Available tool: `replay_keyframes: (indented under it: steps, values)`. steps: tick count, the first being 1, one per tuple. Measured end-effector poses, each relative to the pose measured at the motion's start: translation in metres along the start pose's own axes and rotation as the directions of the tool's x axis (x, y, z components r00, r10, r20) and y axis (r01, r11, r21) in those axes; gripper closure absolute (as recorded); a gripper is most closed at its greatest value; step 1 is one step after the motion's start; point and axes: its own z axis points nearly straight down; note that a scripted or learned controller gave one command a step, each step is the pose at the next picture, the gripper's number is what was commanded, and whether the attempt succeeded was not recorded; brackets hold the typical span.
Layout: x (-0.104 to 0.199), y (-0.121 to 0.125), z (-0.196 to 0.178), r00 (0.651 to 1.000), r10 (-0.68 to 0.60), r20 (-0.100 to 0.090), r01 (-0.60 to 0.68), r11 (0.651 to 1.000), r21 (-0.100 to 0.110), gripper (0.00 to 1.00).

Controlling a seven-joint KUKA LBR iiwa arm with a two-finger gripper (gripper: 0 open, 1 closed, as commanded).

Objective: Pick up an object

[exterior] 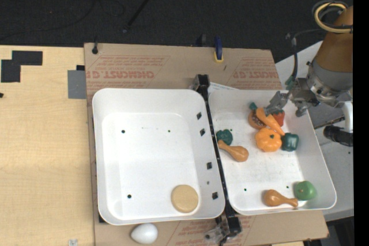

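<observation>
camera view puts the task at an early stage: no object has been lifted, and everything lies on the bin floors. the right bin [323, 181] holds the likely targets: an orange pumpkin-like toy [268, 140] near its middle, a carrot-like piece [266, 118] just above it, a teal block [290, 142] touching the pumpkin's right side, a tan gourd [234, 152] toward the left wall, and another gourd [278, 199] beside a green ball [305, 190] in the near right corner. the left bin [109, 124] carries a beige disc [185, 198] near its front edge. the arm reaches in over the right bin's far right corner, with the pincer [286, 100] low beside the carrot-like piece; it grips nothing, and i cannot tell how wide it stands. closing on something and lifting are still to do.
</observation>
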Motion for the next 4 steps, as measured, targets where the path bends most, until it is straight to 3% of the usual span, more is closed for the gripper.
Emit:
replay_keyframes:
  steps: [1,2,3,4]
  values:
    - [0.057,0.006,0.117,1.0,-0.004,-0.003,0.004,1.0,0.007,0.0]
    - [0.054,0.007,0.1,1.0,-0.001,-0.001,0.001,1.0,0.002,1.0]
    - [0.097,0.028,0.055,1.0,-0.004,0.0,0.004,1.0,-0.005,1.0]
    - [0.084,-0.064,0.058,1.0,0.004,-0.001,-0.004,1.0,0.009,1.0]
